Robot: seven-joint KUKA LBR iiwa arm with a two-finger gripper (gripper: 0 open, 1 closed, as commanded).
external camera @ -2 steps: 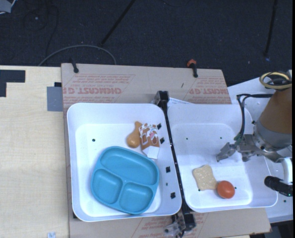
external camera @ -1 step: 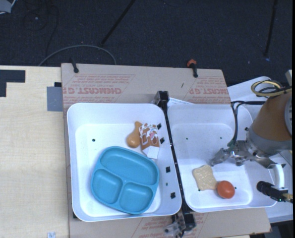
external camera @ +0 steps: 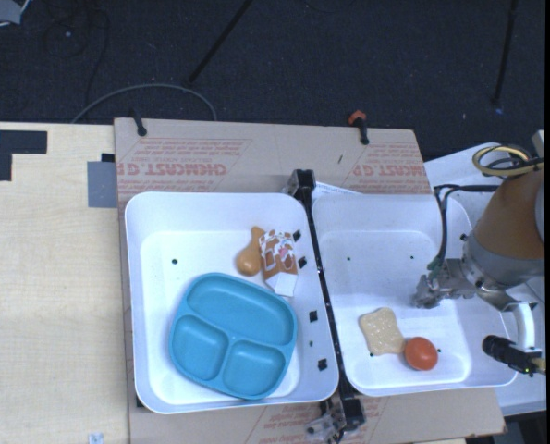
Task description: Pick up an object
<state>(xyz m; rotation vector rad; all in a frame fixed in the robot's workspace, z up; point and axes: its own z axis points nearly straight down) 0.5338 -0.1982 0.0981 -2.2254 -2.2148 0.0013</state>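
Two shallow white bins sit side by side on your bench. Your left bin holds a blue plastic divided tray and, just behind it, an orange and white toy figure near the divider wall. Your right bin holds a pale beige slice of toy bread with a small red-orange round ball touching its lower right corner. Your grey arm with its orange band reaches in from the right, and the gripper is low over the right bin's floor, apart from the bread and ball, up and to their right. You cannot tell from here how its jaws stand; nothing shows between them.
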